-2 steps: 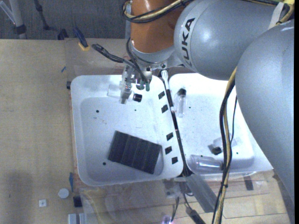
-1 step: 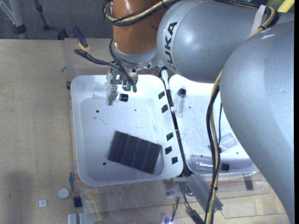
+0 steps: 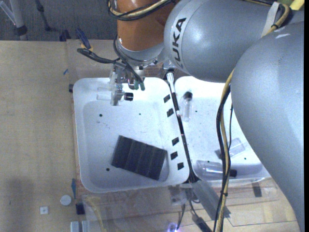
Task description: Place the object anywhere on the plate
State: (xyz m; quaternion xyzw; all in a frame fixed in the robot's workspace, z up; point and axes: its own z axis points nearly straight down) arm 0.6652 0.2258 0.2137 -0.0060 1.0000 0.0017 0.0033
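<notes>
The pincer (image 3: pixel 117 92) hangs over the far-left corner of the left shallow white plastic bin (image 3: pixel 79 129), under the grey arm's orange band (image 3: pixel 140 16). Its parts are pale and partly see-through against the white wall, so whether it is open or closed, and whether anything sits in it, I cannot tell.

The dark, ribbed rectangular plate (image 3: pixel 139 157) lies flat on the floor of that same bin, toward the near side and turned at a slant, well apart from the pincer. Nothing rests on it. Which item counts as the object is hard to settle: a small clear cylindrical piece with a dark cap (image 3: pixel 187 100) lies near the far end of the right white bin (image 3: pixel 207 88), and a clear tube-like thing (image 3: pixel 212 167) lies at that bin's near edge beside a translucent flat scrap (image 3: pixel 234 149). Between the bins runs a divider marked with black patches (image 3: pixel 174 129).

By my judgement the placing is not yet done. The main risk is that the pincer travels to the plate carrying nothing, since clear parts are easy to miss. A release from this height could also let a round piece roll off the ribbed surface, and the bin wall is close enough to be struck on descent.
</notes>
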